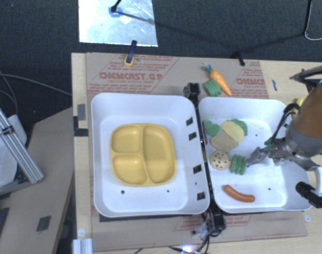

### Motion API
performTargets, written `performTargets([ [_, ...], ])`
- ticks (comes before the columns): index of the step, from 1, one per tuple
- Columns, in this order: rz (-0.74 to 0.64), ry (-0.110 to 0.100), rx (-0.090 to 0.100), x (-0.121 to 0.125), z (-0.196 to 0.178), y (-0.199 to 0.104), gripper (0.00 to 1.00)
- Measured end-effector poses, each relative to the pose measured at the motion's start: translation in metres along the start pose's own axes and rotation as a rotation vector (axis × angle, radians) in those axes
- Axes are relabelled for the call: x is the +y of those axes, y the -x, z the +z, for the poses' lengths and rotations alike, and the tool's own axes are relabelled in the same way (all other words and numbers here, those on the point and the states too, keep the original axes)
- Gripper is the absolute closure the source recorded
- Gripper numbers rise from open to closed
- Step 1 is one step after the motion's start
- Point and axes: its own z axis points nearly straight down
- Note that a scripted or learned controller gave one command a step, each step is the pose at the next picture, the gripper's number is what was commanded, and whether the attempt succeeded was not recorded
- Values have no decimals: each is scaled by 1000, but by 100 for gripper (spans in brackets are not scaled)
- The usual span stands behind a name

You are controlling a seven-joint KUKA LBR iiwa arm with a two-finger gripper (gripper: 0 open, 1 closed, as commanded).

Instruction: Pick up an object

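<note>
The toy food [227,136] lay in the left half of the right bin [272,197], its right half bare. The arm reached in low from the right; its claw [252,158], seemingly closed and empty, nearly touched a green piece [237,164].

The bench [166,67] is carrying a brown cardboard sheet printed with red lettering, and two shallow white bins are sitting on it side by side. Taking the left bin [145,106] as the landmark, the right bin [267,110] is lying just beside its right wall, with a dark hinge strip [202,157] running between them. A toy carrot [220,82] with a green top is resting on the cardboard just beyond the left bin's far right corner. A small blue and yellow object [131,54] is lying at the bench's far edge, behind the left bin's far wall.
</note>
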Motion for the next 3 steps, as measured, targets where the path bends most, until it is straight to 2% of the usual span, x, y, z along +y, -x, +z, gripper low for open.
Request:
performTargets([
  [1,-12,24,-3,-28,-160,-23,0],
  [2,-9,-4,4,-14,0,-37,0],
  [3,-17,26,0,-27,-184,-86,0],
])
